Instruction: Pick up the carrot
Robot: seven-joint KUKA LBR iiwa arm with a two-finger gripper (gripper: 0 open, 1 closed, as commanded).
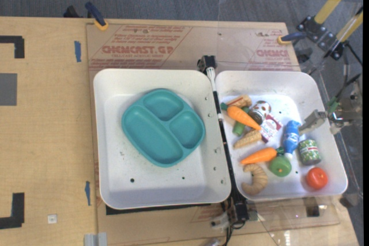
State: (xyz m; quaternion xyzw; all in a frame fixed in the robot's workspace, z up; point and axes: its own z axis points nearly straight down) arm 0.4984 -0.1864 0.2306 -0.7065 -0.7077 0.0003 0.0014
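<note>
Two orange carrots lie in the right bin [328, 95]. One carrot [243, 117] lies aslant near the bin's upper left, its green top toward the divider. The other carrot [259, 155] lies lower, near the middle, its end next to a green apple [281, 166]. A grey part of my gripper [317, 119] reaches in over the bin's right rim, above a green can [309, 150]. It is well to the right of both carrots and touches neither.
The right bin also holds a blue bottle [291, 135], a red tomato [316, 177], a croissant [255, 179], a cone-shaped piece [248, 138] and a white and red packet [267, 125]. A teal divided plate [163, 127] lies in the left bin [115, 181].
</note>
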